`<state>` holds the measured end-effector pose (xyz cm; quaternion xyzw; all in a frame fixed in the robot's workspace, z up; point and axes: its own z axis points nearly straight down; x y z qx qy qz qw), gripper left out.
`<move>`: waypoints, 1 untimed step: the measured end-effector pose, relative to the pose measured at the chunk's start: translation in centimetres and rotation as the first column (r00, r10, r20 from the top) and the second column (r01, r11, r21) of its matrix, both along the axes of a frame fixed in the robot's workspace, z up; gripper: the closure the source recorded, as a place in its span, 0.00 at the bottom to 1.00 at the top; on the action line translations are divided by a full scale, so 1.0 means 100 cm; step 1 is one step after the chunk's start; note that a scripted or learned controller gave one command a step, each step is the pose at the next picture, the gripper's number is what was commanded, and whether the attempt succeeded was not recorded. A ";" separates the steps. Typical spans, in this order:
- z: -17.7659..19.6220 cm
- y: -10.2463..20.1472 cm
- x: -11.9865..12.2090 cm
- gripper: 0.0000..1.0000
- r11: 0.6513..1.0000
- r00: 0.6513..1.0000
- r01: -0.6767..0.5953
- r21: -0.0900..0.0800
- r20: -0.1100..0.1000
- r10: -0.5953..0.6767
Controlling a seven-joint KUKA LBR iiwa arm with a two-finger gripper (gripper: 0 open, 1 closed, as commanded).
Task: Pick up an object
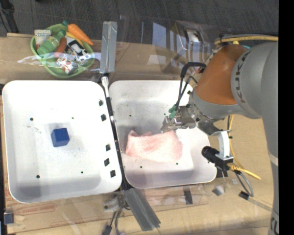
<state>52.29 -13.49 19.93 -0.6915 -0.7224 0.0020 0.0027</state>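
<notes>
A pink cloth [153,146] lies flat in the right bin [137,94], near its front half. A blue cube [60,136] rests in the left bin [19,106], left of centre. My gripper [175,123] hangs low over the right bin, just above the cloth's upper right corner, under the grey and orange wrist. The wrist hides most of the gripper.
A green bowl [63,72] of toy vegetables and small packets stands on the bench behind the left bin. A row of black clips runs along the divider [109,131] between the bins. Cables and a black fitting [213,156] hang at the right bin's front right corner.
</notes>
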 end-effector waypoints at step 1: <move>0.005 0.000 0.000 1.00 1.000 1.000 -0.006 0.002 -0.009 0.006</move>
